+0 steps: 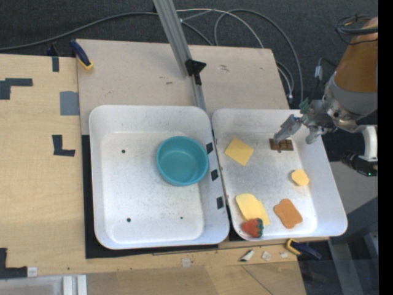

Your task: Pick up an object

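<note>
The gripper [298, 129] hangs over the upper right part of the right bin [325, 183], its 2 fingers spread apart with nothing between them. Just left of and below the left fingertip lies a small brown block [282, 144], the nearest candidate for the pick. It looks light, stiff and flat-sided, likely a toy food piece that would not crush; its short width suits a pinch across the 2 long faces, though it sits low on the bin floor and could skid on the smooth plastic.

Further from the brown block, toward the bin's left wall, rests a yellow square slice [239, 151]; below the block lie a small yellow lump [299, 177], an orange piece [287, 213], a pale yellow piece [250, 207] and a red strawberry-like toy [252, 228]. A teal bowl [182, 160] sits in the left bin [110, 165].
</note>
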Tool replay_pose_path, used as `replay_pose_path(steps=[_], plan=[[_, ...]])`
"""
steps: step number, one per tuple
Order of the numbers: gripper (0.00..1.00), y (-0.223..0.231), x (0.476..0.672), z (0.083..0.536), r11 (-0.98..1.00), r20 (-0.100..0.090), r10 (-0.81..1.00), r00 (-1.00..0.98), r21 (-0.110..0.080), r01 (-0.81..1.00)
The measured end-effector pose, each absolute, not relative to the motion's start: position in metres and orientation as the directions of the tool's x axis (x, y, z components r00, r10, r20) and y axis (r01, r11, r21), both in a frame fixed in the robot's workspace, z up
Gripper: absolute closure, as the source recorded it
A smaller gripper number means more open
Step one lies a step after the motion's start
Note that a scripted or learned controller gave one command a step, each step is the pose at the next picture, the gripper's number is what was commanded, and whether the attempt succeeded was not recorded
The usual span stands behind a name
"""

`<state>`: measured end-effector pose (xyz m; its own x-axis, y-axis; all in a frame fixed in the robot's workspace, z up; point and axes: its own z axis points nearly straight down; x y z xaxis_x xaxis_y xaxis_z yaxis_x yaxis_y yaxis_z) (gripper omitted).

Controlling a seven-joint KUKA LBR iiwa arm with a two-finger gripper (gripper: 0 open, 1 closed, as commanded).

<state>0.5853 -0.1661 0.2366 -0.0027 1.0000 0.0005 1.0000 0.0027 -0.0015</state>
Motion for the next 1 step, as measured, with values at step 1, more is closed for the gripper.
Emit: replay_pose_path(steps=[1], plan=[[0.00,-0.1660,0.5853,0.2366,0.003,0.000,1.000,-0.003,-0.001,1.000]])
